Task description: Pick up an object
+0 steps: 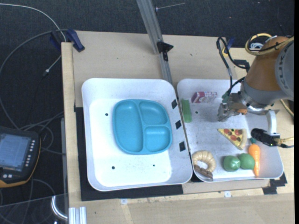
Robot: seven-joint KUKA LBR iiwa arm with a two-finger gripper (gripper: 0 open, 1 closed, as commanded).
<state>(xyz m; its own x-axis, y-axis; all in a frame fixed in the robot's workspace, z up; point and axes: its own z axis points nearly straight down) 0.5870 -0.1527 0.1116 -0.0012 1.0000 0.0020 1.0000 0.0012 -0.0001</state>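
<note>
Right-hand white bin (275, 169): pizza slice (232, 136), seemingly light, rigid, flat, best pinched across its edges; gripper (226, 114) just above-left, closure indeterminate.

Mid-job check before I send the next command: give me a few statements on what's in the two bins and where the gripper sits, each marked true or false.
1. The blue divided plate lies in the left bin. True.
2. The carrot lies in the left bin. False: it lies in the right bin, near its right edge.
3. The gripper is over the right bin, above the pizza slice. True.
4. The two green vegetables sit on the blue divided plate. False: they lie on the right bin's floor beside the carrot.
</note>
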